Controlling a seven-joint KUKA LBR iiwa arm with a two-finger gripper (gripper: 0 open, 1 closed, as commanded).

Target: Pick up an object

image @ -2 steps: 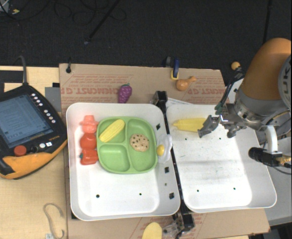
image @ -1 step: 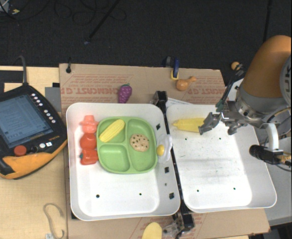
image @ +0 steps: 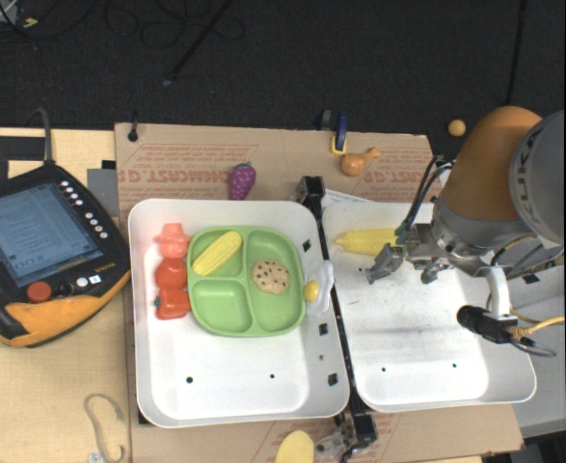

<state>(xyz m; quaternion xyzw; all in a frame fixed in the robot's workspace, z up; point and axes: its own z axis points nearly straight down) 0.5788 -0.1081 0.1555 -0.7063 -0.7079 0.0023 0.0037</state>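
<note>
The gripper (image: 406, 264) hung over the right bin (image: 437, 365), fingers spread apart with nothing between them. A yellow corn-shaped toy (image: 364, 242) lay just beside the left fingertip, at the bin's upper left. The left bin (image: 225, 384) held a green divided plate (image: 249, 312) and a red figure (image: 171, 273).

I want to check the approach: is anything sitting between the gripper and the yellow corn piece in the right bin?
Nothing visible does. The yellow corn piece lies just left of the gripper, with bare white bin floor between them.
</note>
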